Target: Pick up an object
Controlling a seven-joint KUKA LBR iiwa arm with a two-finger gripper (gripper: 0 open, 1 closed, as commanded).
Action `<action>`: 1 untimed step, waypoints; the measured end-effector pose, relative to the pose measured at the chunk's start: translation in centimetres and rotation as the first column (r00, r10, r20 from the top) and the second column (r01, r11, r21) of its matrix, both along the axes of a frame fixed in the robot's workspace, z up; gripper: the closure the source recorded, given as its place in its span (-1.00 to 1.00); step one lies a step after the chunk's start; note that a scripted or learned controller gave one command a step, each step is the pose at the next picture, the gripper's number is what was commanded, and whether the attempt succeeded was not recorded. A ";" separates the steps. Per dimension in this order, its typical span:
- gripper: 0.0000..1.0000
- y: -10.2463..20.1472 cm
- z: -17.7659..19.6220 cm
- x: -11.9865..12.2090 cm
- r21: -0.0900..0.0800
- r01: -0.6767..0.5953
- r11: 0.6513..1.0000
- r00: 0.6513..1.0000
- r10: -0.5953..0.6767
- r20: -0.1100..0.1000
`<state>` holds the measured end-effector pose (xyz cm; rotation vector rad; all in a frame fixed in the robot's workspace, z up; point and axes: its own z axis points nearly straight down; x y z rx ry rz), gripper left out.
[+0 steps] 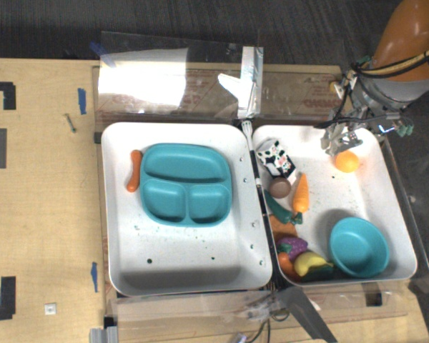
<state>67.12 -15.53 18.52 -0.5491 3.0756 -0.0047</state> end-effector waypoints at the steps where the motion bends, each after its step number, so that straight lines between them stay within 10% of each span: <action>1: -1.00 -0.2 -0.4 -0.2 0.001 0.003 1.000 1.000 -0.003 -0.007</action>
